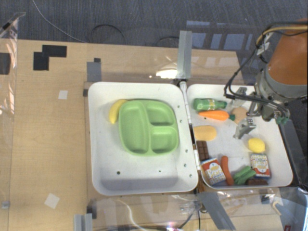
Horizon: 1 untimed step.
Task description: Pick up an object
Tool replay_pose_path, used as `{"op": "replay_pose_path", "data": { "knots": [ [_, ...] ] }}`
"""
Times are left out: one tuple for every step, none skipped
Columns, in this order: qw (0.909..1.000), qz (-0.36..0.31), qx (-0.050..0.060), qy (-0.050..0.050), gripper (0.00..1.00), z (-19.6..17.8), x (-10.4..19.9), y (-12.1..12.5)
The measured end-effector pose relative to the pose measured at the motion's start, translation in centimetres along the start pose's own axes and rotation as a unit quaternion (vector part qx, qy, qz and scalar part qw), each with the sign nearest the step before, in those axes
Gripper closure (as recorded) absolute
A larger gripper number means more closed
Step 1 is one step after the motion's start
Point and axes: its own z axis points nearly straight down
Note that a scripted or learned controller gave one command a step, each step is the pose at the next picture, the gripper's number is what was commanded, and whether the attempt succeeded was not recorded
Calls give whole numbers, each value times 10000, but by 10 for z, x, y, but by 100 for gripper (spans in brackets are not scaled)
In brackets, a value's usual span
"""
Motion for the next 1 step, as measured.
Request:
{"op": "replay_pose_path", "data": {
  "knots": [
    [9949,1004,-6,63,0,162,-25,-3]
  ]
}}
